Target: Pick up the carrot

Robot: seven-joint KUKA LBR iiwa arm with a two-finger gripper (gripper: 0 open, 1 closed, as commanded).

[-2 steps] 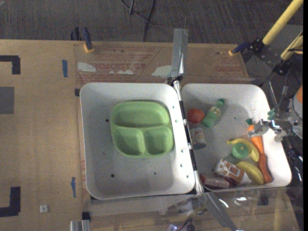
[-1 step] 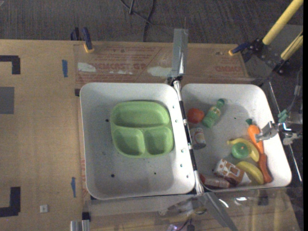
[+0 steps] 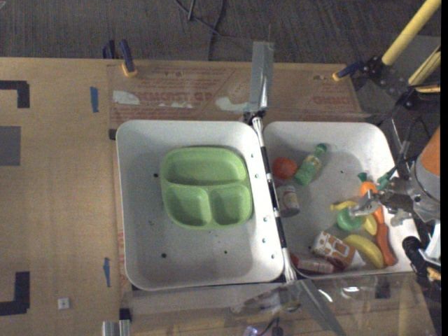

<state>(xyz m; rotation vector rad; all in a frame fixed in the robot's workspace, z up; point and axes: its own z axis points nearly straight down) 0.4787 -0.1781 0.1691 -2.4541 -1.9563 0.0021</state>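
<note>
The carrot (image 3: 383, 240) is a long orange piece lying near the right wall of the right bin (image 3: 336, 135), with its upper end and green top near the bin's middle right. My gripper (image 3: 367, 204) hangs over the carrot's upper half, covering part of it. The arm comes in from the right edge. Nothing shows as lifted off the bin floor.
Beside the carrot lie a yellow banana (image 3: 365, 250), a green round toy (image 3: 348, 220) and a juice box (image 3: 332, 247). Further left are a red tomato (image 3: 283, 168), a green bottle (image 3: 310, 165) and a small can (image 3: 289, 200). The left bin (image 3: 140, 257) holds a green divided plate (image 3: 206, 186).
</note>
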